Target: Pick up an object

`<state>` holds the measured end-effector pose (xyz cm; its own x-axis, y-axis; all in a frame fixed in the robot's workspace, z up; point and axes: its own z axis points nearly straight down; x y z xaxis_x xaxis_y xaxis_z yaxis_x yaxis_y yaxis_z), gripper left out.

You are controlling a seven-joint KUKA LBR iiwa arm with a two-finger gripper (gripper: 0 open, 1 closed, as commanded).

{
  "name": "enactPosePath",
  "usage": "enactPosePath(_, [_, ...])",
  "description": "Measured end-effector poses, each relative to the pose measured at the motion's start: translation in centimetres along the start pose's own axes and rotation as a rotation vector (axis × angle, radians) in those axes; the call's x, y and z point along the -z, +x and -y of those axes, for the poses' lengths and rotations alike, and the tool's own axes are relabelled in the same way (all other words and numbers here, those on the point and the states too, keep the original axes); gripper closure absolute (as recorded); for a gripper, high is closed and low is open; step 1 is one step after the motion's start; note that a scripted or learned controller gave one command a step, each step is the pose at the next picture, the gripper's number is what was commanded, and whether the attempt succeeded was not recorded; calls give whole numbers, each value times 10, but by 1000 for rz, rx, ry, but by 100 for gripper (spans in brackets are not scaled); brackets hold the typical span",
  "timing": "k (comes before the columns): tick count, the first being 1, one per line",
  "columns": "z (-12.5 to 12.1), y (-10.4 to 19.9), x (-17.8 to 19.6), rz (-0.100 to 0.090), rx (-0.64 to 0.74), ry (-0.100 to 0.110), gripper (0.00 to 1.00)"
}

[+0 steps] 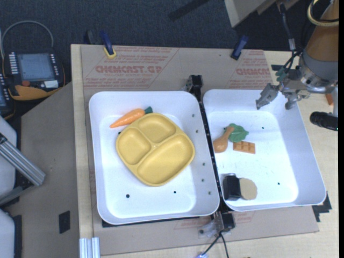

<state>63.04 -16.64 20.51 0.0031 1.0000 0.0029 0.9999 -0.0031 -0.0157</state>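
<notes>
A plate (155, 156) and carrot (127, 117) lie in the left bin (102, 144); the claw (278, 99) hangs over the right bin (301, 144).

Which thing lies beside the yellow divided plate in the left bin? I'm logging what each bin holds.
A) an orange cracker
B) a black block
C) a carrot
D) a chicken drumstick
C: the carrot lies against the upper left rim of the yellow divided plate in the left bin, while the other small items sit in the right bin.

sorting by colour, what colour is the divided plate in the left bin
Yellow; the divided plate shows best in the camera view.
</notes>
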Motion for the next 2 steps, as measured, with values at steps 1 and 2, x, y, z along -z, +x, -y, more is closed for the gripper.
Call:
enactPosePath(1, [-3,1,9,3,3,-15,0])
enactPosePath(2, [-9,7,-51,1,5,-9,0])
